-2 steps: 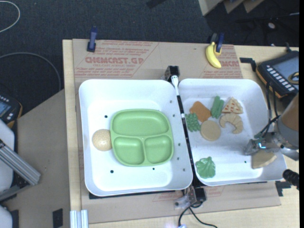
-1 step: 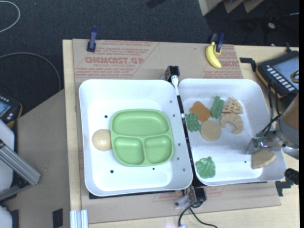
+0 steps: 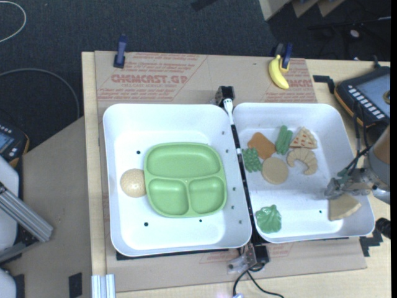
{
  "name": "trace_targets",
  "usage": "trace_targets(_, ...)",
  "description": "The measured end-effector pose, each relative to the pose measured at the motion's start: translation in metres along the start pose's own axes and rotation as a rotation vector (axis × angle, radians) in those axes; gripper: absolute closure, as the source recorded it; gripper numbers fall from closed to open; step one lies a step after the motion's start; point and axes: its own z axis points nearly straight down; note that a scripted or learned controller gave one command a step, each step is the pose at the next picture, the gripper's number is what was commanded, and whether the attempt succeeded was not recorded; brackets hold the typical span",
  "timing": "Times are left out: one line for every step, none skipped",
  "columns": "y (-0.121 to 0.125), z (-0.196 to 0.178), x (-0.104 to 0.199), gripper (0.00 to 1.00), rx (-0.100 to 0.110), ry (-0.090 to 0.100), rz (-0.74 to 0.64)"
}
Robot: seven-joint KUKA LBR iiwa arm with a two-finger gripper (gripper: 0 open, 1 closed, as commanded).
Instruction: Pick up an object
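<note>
— Gripper (image 3: 345, 188) first: where is it?

— Low over the right bin (image 3: 329, 120), near that bin's right wall. The arm (image 3: 379, 166) comes in from the right edge, and the thin dark fingers (image 3: 335, 188) point down and leftward toward the bin floor.

— Is it holding anything?

— Cannot tell. A tan wedge-shaped piece (image 3: 343, 208) lies right under the fingers, touching or nearly so, but whether it sits between them is unclear, as is how wide they stand.

— What else lies in that bin?

— An orange piece (image 3: 262, 145), a green pickle-like piece (image 3: 284, 139), a cracker-like triangle (image 3: 303, 139), a croissant (image 3: 302, 160), a round tan disc (image 3: 275, 171) and a green broccoli-like piece (image 3: 251, 160), all clustered near the upper middle. A leafy green piece (image 3: 268, 218) rests apart by the front edge.

— And the left bin (image 3: 124, 222)?

— A green divided tray (image 3: 185, 179) sits in its middle, with a beige ball (image 3: 133, 182) touching the tray's left side.

— Anything outside the bins?

— A banana (image 3: 278, 74) on the bench (image 3: 155, 76) behind the right bin.
</note>
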Motion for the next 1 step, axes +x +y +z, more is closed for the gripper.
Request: trace_targets(0.0002, -0.0173, -0.0001, 1.00, -0.001, 0.000, 0.000)
